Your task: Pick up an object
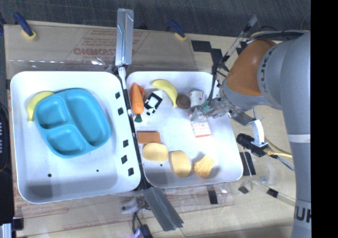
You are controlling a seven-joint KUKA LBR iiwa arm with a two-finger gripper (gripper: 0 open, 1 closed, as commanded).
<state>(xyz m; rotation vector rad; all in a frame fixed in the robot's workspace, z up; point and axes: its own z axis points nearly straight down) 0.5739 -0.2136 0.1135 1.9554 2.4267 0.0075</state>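
Claw [207, 109] sits low over the upper right part of the right white bin [224, 171], at the end of the grey arm w/ its orange band [248, 70]; can't tell whether it's released or clenched, too much clutter around the tip. Nothing visibly between its tips.

Left to right then. Left white bin [31, 179] holds a blue plastic divided plate [74, 120], three compartments, tilted a bit, w/ a yellow banana-shaped piece [36, 102] poking out from under its upper left edge.

Right bin, along its left side: an orange carrot w/ green tip [137, 99] lying roughly upright by the wall, a small black-and-white block [152, 102] just beside it, a yellow banana [166, 90] curved above that. Below them a flat brown-orange rectangular piece [148, 137], then a pale yellow rounded lump [155, 152], a deeper yellow lump [180, 162] touching it, and a ridged yellow-orange piece [204, 166] near the bottom wall.

Further right, a small dark brown round thing [183, 101] and a whitish small cup-like item [196, 95] sit just beside the claw. A small pink-and-white packet [200, 127] lies right below it, apart from the rest.
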